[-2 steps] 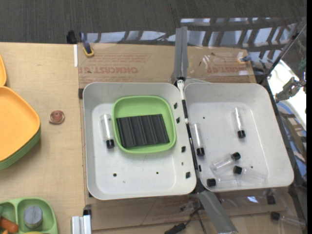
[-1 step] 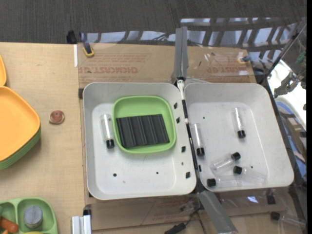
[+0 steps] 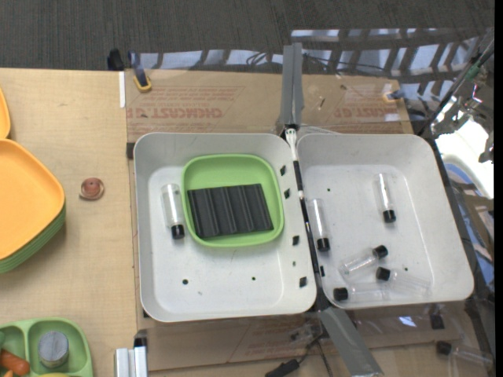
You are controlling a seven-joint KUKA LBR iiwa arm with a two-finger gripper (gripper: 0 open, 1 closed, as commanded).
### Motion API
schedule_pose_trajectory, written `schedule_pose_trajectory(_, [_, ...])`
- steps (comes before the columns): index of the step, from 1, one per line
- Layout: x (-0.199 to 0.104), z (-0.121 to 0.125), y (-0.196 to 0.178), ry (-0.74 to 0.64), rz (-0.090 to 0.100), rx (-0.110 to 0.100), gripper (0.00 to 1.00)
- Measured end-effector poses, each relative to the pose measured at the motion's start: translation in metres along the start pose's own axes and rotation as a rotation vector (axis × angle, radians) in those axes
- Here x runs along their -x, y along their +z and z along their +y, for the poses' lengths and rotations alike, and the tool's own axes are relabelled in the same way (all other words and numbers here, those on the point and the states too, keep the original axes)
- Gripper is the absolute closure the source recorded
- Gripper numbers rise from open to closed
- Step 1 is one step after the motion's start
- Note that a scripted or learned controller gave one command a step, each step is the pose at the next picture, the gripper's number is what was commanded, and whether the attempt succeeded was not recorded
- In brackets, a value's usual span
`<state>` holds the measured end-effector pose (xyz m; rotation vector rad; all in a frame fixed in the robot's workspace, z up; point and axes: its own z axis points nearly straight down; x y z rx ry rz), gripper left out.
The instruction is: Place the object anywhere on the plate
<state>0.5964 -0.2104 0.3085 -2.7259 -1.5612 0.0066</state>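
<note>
A green square plate (image 3: 232,181) sits in the left white bin (image 3: 220,289), with a dark ribbed rectangular block (image 3: 232,210) lying on its front half. Just left of the plate, a clear tube with a black cap (image 3: 172,209) lies on the bin floor. In the right bin (image 3: 440,210) lie several more clear tubes with black caps: one at the left wall (image 3: 318,225), one upright in the picture at the back (image 3: 385,197), and others near the front (image 3: 365,262).
Stacked orange plates (image 3: 23,203) and a small red-brown knob (image 3: 92,187) rest on the wooden bench at left. A green compartment tray (image 3: 47,348) shows at the bottom left corner. Cardboard (image 3: 212,108) lies behind the bins, and a metal bar (image 3: 292,81) stands between them.
</note>
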Motion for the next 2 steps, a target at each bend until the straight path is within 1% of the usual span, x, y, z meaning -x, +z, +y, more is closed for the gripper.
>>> schedule_pose_trajectory(1, [-0.013, -0.001, 0.02, 0.081, 0.0, -0.002, 0.0])
schedule_pose_trajectory(2, [-0.015, -0.02, 0.035, 0.18, 0.0, -0.003, 0.0])
